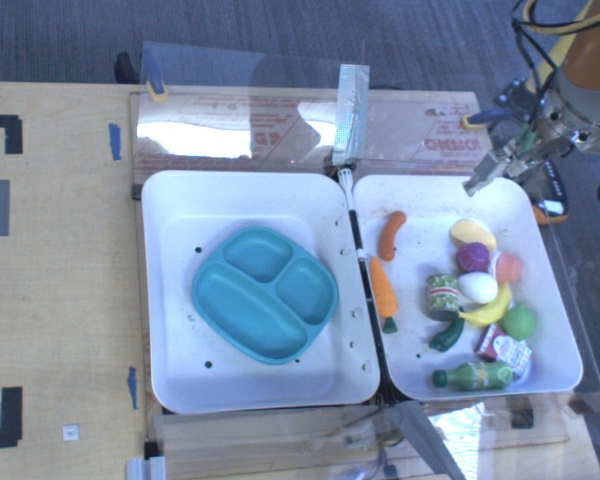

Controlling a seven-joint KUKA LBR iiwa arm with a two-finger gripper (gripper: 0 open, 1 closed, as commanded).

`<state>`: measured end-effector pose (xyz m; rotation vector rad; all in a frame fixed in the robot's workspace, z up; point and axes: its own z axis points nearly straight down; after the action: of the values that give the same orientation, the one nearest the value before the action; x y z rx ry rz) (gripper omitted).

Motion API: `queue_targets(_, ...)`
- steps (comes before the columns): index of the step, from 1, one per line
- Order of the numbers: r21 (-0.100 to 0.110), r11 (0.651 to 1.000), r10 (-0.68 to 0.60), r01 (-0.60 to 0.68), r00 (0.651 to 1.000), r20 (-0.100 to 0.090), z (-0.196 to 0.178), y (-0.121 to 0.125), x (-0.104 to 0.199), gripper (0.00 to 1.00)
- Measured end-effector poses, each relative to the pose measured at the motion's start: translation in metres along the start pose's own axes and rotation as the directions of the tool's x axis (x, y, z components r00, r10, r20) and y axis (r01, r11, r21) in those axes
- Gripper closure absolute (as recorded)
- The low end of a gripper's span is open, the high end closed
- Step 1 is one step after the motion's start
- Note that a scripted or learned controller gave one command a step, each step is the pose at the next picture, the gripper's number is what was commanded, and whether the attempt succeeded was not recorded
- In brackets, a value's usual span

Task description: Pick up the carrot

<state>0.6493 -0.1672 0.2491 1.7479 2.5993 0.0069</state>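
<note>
Red lettering on the brown board (280, 123) behind the bins, left of the pincer (500, 168), is too blurred to read.

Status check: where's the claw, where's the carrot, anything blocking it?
Claw above right bin's far rim. Carrot lies untouched by divider wall. Sausage close behind it.

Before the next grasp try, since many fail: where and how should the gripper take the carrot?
Probably at the carrot's thick orange middle, coming straight down. It lies flat along the right bin's left wall, green tip nearest the camera, so the fingers should close across its width. The wall side looks tight. The gripper hangs over the bin's far corner.
</note>
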Motion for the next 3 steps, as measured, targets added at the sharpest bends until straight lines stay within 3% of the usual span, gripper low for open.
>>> queue_targets(1, 0.010, 0.984, -0.176, 0.176, 0.984, -0.010, 0.089, -0.023, 0.063, 0.00)
queue_targets(2, 0.004, 0.963, -0.270, 0.270, 0.963, -0.008, 0.062, -0.023, 0.148, 0.00)
queue_targets(3, 0.005, 0.893, -0.450, 0.450, 0.893, -0.010, 0.063, -0.012, 0.173, 0.00)
